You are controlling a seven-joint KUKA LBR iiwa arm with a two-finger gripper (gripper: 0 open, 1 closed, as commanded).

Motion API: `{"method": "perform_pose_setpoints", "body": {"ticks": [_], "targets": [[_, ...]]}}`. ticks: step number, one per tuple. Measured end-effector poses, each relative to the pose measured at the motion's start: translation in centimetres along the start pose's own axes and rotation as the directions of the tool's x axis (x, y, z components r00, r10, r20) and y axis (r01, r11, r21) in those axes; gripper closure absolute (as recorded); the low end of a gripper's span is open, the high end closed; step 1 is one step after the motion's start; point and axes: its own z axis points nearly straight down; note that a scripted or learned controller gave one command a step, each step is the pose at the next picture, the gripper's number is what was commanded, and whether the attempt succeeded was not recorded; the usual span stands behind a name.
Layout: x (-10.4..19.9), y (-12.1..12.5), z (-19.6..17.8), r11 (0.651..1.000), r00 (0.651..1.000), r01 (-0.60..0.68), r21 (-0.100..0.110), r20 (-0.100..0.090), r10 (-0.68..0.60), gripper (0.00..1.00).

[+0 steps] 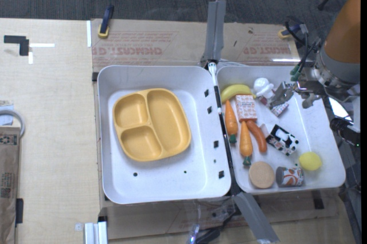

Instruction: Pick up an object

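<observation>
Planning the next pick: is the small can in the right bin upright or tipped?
Tipped. The can lies on its side on the right bin floor, beside the round tan disc.

My pincer (285,95) hangs by right bin's (330,180) far edge, over small white round-topped plastic toy (263,87).

My bench (51,122) is pale wood on the left, with brown printed cardboard (172,45) laid across the middle and back. Two shallow white bins sit side by side on the cardboard, touching along a shared edge: the left bin (114,180) and the right bin (332,174). A yellow-and-blue clamp (105,22) grips the cardboard's back left corner. A black L-shaped mark (17,42) lies on the wood at far left.
</observation>
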Motion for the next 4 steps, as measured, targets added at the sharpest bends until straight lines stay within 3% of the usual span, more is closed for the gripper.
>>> {"method": "perform_pose_setpoints", "body": {"ticks": [1, 2, 3, 4], "targets": [[-1.6, -2.8, 12.8, 1.000, 1.000, -0.005, -0.012, 0.001, 0.005, 0.00], [-5.2, -1.3, 16.0, 1.000, 1.000, 0.012, -0.001, -0.001, -0.012, 0.00], [-5.3, -1.3, 15.1, 1.000, 1.000, 0.009, -0.001, -0.001, -0.009, 1.00], [-0.8, -0.1, 5.5, 1.000, 1.000, 0.023, -0.002, 0.001, -0.023, 1.00]]}}
